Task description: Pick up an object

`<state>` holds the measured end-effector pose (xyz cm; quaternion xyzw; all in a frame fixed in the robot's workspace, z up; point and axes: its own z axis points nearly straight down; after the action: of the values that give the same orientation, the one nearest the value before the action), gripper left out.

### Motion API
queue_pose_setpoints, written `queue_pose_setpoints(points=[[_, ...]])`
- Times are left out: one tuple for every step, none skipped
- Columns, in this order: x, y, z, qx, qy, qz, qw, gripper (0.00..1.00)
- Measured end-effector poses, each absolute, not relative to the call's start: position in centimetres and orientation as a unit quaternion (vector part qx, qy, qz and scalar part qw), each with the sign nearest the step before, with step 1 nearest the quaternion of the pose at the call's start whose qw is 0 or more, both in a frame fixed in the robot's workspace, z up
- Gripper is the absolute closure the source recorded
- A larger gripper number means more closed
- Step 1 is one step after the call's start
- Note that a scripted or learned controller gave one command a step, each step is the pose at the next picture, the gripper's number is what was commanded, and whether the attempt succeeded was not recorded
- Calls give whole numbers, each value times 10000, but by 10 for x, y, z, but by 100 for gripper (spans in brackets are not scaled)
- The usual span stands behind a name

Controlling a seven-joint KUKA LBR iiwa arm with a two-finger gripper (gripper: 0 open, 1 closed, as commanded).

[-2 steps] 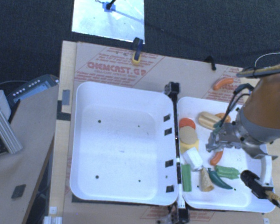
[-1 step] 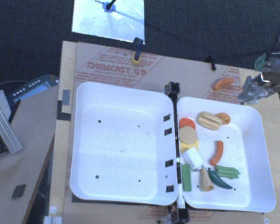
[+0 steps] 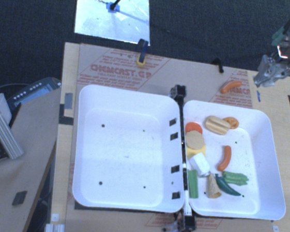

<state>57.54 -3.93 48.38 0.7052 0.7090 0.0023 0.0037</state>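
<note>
The right bin (image 3: 265, 152) holds several toy foods. A bread roll (image 3: 217, 124) and an orange slice (image 3: 232, 121) lie at its back. A red tomato (image 3: 193, 128), a tan disc (image 3: 194, 140) and a white block (image 3: 199, 163) run along its left wall. A red sausage (image 3: 225, 157) lies mid-bin. A green pepper (image 3: 235, 177), a dark teal pepper (image 3: 228, 186), a tan cone (image 3: 213, 187) and a green stick (image 3: 193, 184) sit near the front. My gripper (image 3: 267, 77) hangs high at the top right, beyond the bin's far corner, with nothing seen in it.
An orange sausage (image 3: 231, 87) lies on the cardboard behind the right bin, left of the gripper. The left bin (image 3: 86, 148) stands beside the right one, joined by a black clip strip (image 3: 178, 153). A yellow clamp (image 3: 141, 60) sits at the cardboard's back edge.
</note>
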Motion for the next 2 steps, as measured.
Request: queue_pose_setpoints(points=[[632,-62,502,7069,7073,17,38,100],[670,-70,512,7057,7085,14,31,100]])
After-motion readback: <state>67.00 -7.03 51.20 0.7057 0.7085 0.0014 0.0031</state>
